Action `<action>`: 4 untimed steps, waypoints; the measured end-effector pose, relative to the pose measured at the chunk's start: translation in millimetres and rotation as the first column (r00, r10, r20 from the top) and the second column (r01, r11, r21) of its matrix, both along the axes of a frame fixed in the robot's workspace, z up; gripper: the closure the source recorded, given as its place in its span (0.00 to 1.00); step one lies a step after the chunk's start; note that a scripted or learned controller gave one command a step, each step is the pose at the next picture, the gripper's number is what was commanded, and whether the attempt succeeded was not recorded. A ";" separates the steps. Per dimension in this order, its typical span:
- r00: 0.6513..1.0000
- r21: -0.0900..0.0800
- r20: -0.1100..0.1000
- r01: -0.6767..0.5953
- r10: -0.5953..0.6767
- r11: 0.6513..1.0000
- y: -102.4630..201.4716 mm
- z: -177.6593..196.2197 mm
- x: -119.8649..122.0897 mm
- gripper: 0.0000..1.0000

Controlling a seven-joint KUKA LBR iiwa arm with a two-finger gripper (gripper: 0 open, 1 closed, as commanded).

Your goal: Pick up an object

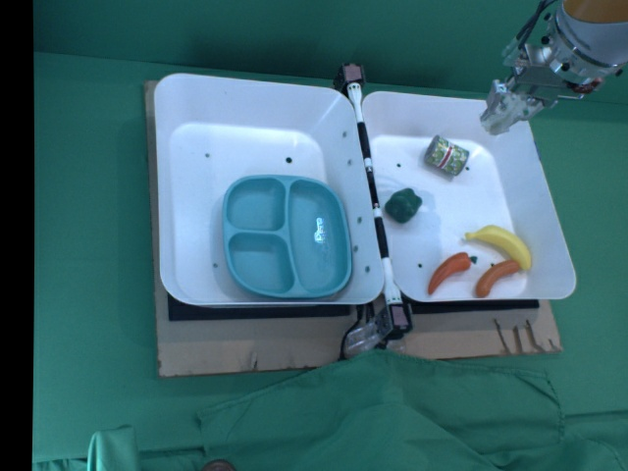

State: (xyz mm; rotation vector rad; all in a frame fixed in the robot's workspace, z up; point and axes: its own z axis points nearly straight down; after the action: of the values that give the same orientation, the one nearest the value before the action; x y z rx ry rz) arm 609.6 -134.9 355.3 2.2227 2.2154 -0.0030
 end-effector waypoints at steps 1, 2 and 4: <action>1.000 0.000 -0.001 -0.001 0.001 1.000 -31.5 -26.6 84.9 1.00; 1.000 0.000 0.000 -0.001 0.001 1.000 -52.3 -5.9 91.6 1.00; 1.000 0.002 -0.003 -0.002 0.002 1.000 64.2 -33.2 62.5 1.00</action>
State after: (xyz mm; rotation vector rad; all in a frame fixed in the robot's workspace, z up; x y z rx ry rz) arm 672.2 -70.7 322.0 2.2235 2.2201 -0.0039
